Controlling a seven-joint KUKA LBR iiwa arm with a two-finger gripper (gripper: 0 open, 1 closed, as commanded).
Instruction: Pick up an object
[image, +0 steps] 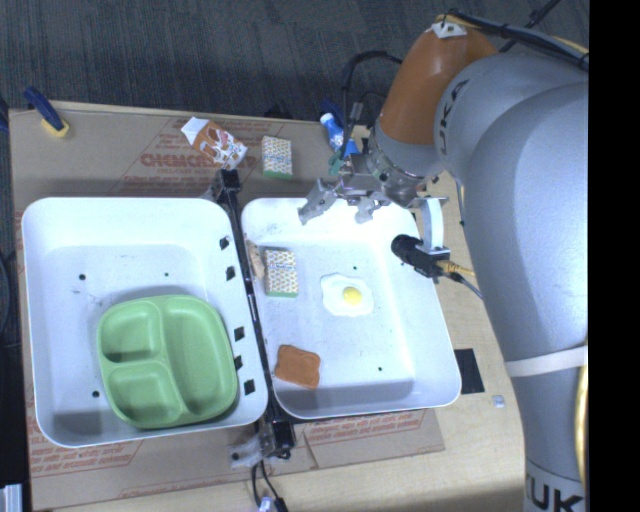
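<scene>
Landmark: taking the fried egg (347, 296), lying flat near the middle of the right bin (430, 370), as the reference for every place below.
Tool (343, 204): hanging above the far edge of the right bin, beyond the egg and about in line with it (egg lying on the near side of the tool in this slanted view).
Tool state: two fingers (314, 207) are showing spread fairly wide with nothing between them; holding nothing.
Candidate things: egg itself; a speckled sponge block (281, 271) lying just left of the egg, close to the divider; a brown toast piece (297, 366) lying nearer the camera than the egg and to its left.
Key relation: egg is sitting closest to the line under the tool, so I am judging it the likeliest target; reaching it is calling for a short pull toward the camera, then a drop.
Long axis: egg is reading roughly round, so wrist turn is mattering little; sponge block is running long away from the camera.
Other bin: left bin (40, 300) is carrying a green divided tray (167, 358), well left of the egg (not in play, I am guessing).
Counter (150, 160): a wrapped snack (214, 143) and a second speckled block (276, 157) are lying beyond the bins, far-left of the egg.
Risk: egg is looking thin and flat, so fingers may be closing over it without catching.
</scene>
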